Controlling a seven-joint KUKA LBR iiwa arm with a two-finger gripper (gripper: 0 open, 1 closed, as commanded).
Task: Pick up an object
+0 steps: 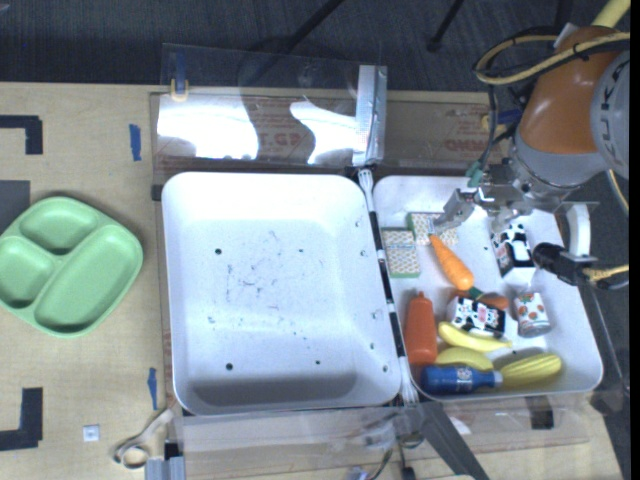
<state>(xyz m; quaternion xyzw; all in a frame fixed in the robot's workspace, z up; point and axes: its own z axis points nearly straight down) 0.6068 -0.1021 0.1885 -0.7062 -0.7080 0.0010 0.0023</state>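
The right bin [585, 313] holds several small items. An orange carrot [452, 263] lies near its middle, beside a green checkered packet [402, 252]. Lower down are an orange bottle [421, 329], a cow-patterned box [477, 315], a banana [472, 339], a yellow piece [531, 368], a blue bottle [459, 376] and a small can [532, 312]. A black-and-white toy [514, 249] sits toward the right. My gripper [487, 211] hangs low over the bin's back part, just above the carrot and the toy, with the orange-banded wrist [565, 108] behind it.
The left bin [270, 288] lies beside the right one, sharing a middle rim. A green divided plate [65, 264] rests on the bench at far left. A clear plastic sheet [270, 113] stands behind the left bin. Yellow cables [520, 53] loop above the arm.
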